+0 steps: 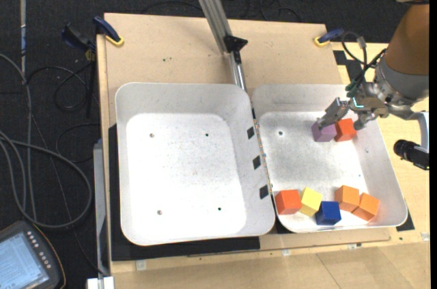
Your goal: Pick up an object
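Single overhead view. The gripper [347, 114] hangs low over the right bin [382, 164], at its far right part, directly above a purple block [323, 132] and a red-orange block [345, 129] that lie touching each other. The fingers appear spread astride the red-orange block, but nothing is visibly pinched — whether they press on it cannot be told at this angle. The pose suggests an approach to a grasp rather than a lift. Along the near wall sit five more blocks: orange [288, 201], yellow [311, 201], blue [328, 212] and two orange [358, 201], crowded together. The left bin [136, 144] adjoins. Both bins rest on a fibreboard bench [177, 48] — clamps at its far corners, cables on dark carpet beyond.
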{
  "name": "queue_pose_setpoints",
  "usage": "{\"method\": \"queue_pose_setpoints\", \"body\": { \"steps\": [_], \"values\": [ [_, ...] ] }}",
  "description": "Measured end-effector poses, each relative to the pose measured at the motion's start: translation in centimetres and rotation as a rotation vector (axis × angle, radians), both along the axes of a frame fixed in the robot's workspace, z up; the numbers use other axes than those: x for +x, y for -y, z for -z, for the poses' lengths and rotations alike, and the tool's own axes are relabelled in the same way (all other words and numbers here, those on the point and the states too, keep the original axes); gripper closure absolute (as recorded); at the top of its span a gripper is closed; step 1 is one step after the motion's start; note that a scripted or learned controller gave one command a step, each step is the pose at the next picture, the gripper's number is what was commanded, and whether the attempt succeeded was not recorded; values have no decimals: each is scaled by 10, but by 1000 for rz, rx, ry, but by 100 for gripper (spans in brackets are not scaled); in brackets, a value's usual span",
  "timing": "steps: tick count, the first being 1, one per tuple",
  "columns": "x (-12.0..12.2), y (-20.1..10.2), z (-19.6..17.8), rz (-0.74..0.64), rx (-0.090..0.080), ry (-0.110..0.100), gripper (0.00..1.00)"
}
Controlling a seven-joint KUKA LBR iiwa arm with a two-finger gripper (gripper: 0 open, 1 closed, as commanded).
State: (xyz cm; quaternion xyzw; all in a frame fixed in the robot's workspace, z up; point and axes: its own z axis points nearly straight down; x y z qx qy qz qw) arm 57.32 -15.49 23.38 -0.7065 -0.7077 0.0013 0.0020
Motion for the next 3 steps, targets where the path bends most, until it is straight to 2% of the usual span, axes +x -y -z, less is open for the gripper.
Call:
{"method": "queue_pose_setpoints", "body": {
  "steps": [1, 2, 3],
  "values": [
    [0, 0, -2, 1, -1, 3, 0],
    [1, 2, 41, 2, -1, 0, 0],
    [-9, 6, 94, 3, 0, -1, 0]
  ]
}}
